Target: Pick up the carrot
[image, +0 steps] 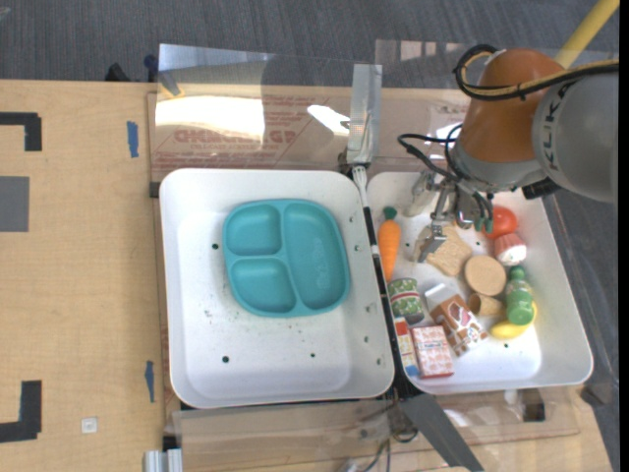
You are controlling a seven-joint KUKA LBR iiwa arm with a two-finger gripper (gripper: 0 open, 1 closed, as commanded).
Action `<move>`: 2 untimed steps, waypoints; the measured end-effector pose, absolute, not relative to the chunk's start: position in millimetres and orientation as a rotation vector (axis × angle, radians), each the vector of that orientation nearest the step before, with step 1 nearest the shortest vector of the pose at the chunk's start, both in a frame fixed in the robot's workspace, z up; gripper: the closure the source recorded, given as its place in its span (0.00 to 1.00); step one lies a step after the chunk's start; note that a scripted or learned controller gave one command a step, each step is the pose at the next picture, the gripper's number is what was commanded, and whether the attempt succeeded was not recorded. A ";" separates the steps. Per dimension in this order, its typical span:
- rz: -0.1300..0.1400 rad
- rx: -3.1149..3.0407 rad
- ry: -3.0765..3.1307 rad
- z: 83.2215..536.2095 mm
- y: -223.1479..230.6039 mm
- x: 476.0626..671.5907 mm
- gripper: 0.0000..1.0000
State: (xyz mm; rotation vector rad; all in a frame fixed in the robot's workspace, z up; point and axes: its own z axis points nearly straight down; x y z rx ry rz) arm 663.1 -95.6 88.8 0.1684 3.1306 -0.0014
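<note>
The carrot [389, 245], orange with a green top, lies upright along the left wall of the right bin [560, 357]. My gripper [430, 222] hangs over the upper middle of that bin, a short way to the right of the carrot and apart from it. It is open, with nothing between its fingers. The arm's orange band [506, 106] sits above and to the right of it.
Packed in the right bin are a tan cracker [449, 257], a round biscuit [485, 275], a tomato [502, 221], a green pepper [519, 299], a can [405, 298] and a red box [432, 350]. A teal divided plate [287, 257] lies in the left bin [197, 362].
</note>
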 end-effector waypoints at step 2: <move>0.004 0.548 3.087 88.4 -92.2 655.6 0.00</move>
